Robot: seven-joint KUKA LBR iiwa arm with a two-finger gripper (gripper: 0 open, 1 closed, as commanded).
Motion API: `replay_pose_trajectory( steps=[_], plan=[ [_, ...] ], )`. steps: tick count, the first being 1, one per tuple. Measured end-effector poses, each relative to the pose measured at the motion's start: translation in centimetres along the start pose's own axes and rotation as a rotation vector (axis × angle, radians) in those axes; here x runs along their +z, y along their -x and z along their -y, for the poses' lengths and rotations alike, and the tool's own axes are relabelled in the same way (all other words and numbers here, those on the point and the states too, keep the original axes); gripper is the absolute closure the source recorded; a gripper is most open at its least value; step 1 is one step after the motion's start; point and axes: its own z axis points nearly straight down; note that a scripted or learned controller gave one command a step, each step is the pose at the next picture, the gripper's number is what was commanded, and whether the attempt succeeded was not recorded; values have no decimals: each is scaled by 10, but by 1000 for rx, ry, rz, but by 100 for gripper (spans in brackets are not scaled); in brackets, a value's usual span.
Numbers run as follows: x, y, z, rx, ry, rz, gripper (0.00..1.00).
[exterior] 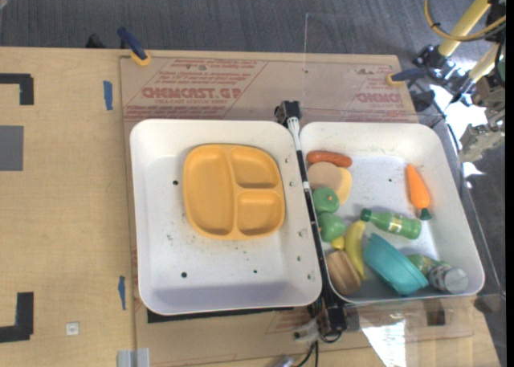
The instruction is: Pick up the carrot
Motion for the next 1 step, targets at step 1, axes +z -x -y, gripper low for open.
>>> replay_pose_trajectory(
  steps=[1],
  plan=[
    [170, 4, -4, -265, 24, 15, 100]
  ],
)
